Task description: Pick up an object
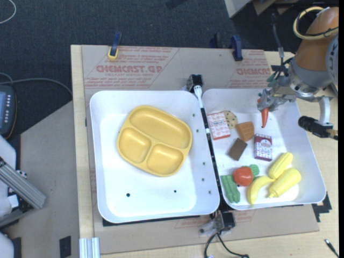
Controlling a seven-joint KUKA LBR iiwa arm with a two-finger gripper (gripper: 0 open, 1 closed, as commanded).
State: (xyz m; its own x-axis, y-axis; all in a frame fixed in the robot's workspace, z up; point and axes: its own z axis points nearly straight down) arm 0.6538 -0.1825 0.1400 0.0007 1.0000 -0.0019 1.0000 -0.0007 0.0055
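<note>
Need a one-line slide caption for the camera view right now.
Hand lifts a carrot above the right bin of toy food; a yellow tray sits in the left bin.

yellow divided plate (155, 140) in left bin (102, 160) | blue clamps (235, 47) | cardboard (134, 63)

Two white bins (102, 160), one yellow divided plate (155, 140), and roughly ten small toy foods (252, 149).

Bright, even overhead light fills the scene. The two glossy white plastic bins (107, 198) nearly wash out, with soft shadows only along their inner rims. The yellow three-compartment plastic plate (155, 140) casts a faint shadow just below itself. Focus is slightly soft throughout; the dark carpet above the bins stays dim.
</note>
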